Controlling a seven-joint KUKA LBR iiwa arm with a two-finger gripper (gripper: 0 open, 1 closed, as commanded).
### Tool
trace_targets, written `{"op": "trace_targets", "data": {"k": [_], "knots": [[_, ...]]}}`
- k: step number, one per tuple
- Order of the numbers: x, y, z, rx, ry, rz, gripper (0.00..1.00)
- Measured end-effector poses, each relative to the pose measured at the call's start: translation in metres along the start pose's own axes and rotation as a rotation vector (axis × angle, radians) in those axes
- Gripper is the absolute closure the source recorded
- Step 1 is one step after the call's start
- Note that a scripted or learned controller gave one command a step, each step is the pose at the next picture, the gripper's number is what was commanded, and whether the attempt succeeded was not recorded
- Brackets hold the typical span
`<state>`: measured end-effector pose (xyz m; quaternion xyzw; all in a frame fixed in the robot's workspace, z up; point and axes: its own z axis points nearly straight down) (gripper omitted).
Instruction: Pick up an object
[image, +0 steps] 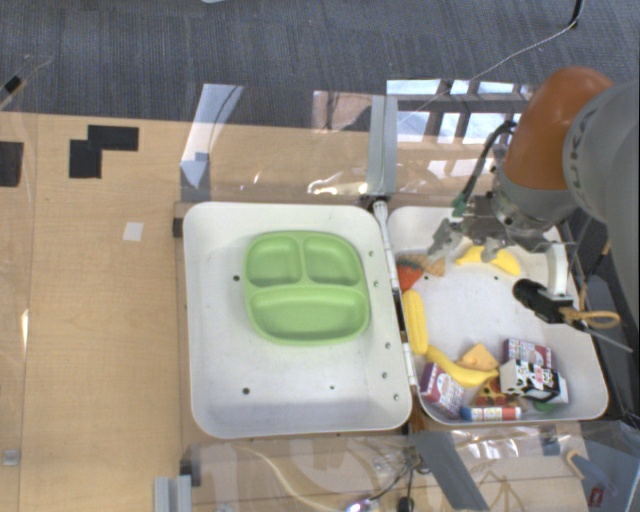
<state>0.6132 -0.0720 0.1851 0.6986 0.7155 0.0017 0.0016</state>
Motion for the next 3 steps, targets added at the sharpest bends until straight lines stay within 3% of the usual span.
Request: {"op": "trace_targets", "data": {"k": [1, 2, 3], "knots": [[-0.082, 0.021, -0.050, -0.002, -0.002, -0.182, 0.00], [-0.130, 0.038, 0.029, -0.001, -0.002, -0.430, 0.00], [-0.136, 0.053, 0.092, 0.012, 0.005, -0.569, 0.00]]}}
